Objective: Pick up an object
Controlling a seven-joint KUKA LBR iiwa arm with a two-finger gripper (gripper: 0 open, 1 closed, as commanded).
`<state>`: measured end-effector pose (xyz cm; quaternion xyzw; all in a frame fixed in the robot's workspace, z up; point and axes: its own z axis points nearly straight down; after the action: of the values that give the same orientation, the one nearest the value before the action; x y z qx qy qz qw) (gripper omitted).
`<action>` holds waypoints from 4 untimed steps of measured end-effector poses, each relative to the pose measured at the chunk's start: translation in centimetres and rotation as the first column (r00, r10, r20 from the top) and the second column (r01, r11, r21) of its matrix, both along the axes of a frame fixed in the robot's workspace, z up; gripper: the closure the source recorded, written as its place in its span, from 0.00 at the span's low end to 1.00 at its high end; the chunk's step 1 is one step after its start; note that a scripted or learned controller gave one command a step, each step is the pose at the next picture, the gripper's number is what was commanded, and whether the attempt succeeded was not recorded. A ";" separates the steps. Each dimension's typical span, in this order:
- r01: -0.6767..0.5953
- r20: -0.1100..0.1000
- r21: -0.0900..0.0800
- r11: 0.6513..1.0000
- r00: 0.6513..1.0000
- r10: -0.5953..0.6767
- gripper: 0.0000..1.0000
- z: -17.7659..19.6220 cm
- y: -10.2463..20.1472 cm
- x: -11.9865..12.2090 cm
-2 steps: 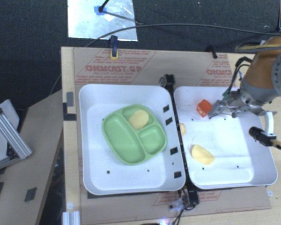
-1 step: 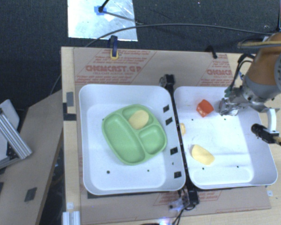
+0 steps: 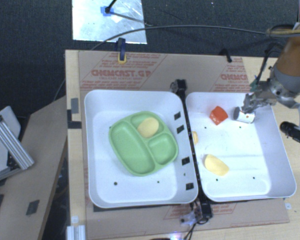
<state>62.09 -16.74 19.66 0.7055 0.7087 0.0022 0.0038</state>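
Note:
A small red-orange object [image 3: 218, 115] lies near the back of the right bin [image 3: 275, 149]. Toward that bin's front left rests a yellow object [image 3: 216, 164]. Another yellow piece [image 3: 148, 127] sits in an upper compartment of the green divided plate [image 3: 135, 151] in the left bin [image 3: 100, 134]. My gripper [image 3: 246, 112] hangs over the right bin's back edge, a short way right of the red-orange object, with a small white-tipped part at its end. Nothing shows held in it.
A tiny yellow bit [image 3: 195, 137] lies at the divider between the bins. Black clips [image 3: 179, 86] hold the bins along the middle seam. A blue clamp [image 3: 121, 49] stands at the back of the bench. A metal frame [image 3: 7, 139] sits at the left.

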 end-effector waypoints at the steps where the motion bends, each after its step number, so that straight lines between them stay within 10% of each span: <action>1: -0.001 -0.001 0.000 1.000 1.000 0.001 1.00 5.3 0.0 0.2; 4: -0.006 -0.008 0.005 1.000 1.000 0.006 1.00 6.0 16.3 -4.1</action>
<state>58.00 -0.47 25.70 0.7034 0.7108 0.0010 -0.0009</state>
